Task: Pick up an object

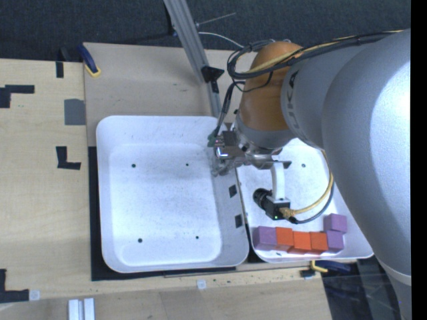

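Your gripper (223, 160) hangs over the rim between the bins; whether it's open I cannot tell. Descending here risks striking the rim, well apart from the blocks (300, 237).

A robotics lab or test cell, seen from above. A pale wooden bench (40, 199) carries two shallow white bins side by side, the left bin (160, 192) and the right bin (303, 172), resting on a dark mat. Black tape marks (67, 159) dot the bench's left side, and blue clamps (90, 60) grip its far-left and near-right corners. A large grey industrial robot arm (360, 139) with an orange band (267, 85) and loose cables (313, 202) reaches over the bins. Small coloured foam blocks (300, 237) line the right bin's near edge. Dark carpet (80, 9) lies beyond the bench.
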Controlling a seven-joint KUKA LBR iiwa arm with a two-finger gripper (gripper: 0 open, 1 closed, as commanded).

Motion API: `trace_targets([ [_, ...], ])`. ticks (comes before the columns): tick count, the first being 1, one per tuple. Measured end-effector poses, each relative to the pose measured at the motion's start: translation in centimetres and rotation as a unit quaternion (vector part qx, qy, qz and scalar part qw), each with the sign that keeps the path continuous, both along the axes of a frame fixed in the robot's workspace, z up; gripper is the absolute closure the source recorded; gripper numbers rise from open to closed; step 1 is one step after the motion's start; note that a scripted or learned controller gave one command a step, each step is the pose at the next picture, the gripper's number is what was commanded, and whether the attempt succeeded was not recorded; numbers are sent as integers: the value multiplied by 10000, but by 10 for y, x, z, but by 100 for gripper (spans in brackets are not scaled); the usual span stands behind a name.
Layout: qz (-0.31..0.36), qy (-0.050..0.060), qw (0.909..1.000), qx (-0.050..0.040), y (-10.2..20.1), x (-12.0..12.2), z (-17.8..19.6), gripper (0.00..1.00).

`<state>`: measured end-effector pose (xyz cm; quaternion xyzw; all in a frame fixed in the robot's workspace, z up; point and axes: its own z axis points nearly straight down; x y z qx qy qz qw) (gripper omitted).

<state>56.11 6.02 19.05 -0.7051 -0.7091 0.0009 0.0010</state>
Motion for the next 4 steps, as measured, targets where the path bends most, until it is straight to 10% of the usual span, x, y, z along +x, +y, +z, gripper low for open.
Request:
trace_targets([
  [1, -19, -1, 10000, -7, -3, 0, 1, 0],
  [2, -58, -44, 10000, -22, -97, 18, 82, 0],
  [3, -54, -48, 10000, -19, -159, -34, 164, 0],
  [4, -12, -56, 10000, -12, -152, 7, 229, 0],
])
